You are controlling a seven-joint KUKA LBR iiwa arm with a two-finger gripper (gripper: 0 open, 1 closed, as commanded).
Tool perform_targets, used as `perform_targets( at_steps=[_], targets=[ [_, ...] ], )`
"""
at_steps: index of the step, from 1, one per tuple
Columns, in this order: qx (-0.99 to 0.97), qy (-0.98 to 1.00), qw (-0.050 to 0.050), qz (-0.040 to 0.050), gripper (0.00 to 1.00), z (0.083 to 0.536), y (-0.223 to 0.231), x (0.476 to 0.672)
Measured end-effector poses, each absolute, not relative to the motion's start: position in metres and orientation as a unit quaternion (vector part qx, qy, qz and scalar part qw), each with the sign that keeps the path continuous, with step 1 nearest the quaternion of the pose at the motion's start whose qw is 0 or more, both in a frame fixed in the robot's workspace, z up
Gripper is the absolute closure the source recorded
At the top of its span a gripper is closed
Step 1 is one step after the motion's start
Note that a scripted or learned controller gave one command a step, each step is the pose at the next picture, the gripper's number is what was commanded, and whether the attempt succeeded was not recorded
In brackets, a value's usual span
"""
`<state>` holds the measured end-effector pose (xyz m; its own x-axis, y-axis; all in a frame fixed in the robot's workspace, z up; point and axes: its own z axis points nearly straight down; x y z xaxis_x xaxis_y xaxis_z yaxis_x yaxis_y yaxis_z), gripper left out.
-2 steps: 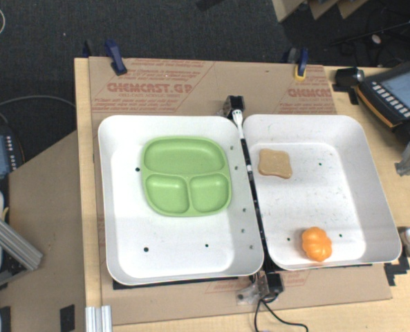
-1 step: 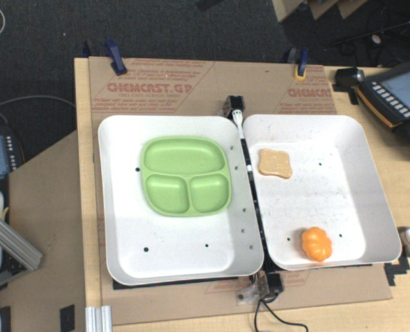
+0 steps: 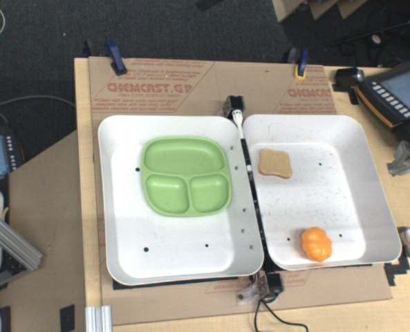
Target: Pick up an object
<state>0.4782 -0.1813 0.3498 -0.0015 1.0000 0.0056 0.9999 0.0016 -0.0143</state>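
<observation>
A tan, flat piece shaped like a slice of toast (image 3: 274, 163) lies in the right bin (image 3: 353, 140), near its left wall at the back. An orange, lumpy, pumpkin-like object (image 3: 317, 243) rests near the front edge of the same bin. In the left bin (image 3: 115, 185) sits a green divided plate (image 3: 187, 176) with three compartments, nothing in them.
The two white bins stand side by side on a brown board (image 3: 191, 81), joined along a black seam. Blue and yellow clamps (image 3: 115, 55) hold the board's back edge. A tablet-like device (image 3: 391, 95) lies at the far right.
</observation>
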Motion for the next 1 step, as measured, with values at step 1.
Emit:
perform_targets(
  at_steps=[1],
  targets=[
    [-0.707, -0.708, -0.008, -0.0034, 1.0, 0.4707, -0.1808, 0.4801]
  ],
)
